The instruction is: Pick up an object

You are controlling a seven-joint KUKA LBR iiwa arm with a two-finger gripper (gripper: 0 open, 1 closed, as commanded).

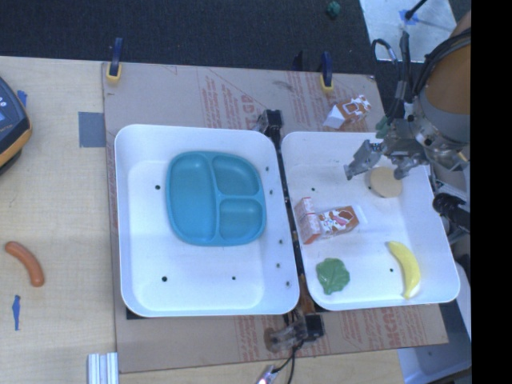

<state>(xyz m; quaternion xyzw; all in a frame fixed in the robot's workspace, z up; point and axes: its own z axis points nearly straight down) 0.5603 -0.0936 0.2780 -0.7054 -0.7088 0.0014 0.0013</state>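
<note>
- Here, your gripper hangs over the right bin, jaws wide, holding nothing.
- Just beside: tan disc.
- Near: carton, green lump, banana.

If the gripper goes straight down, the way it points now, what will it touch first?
Most likely the pale round object, which lies just under the gripper on the right bin floor. Depth is hard to judge from one slanted view, so it may meet bare floor beside it.

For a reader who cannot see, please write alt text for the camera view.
The claw hangs over the right bin, above a pale round piece. That bin also holds a carton, a green piece and a banana; the left bin holds a blue plate.
</note>
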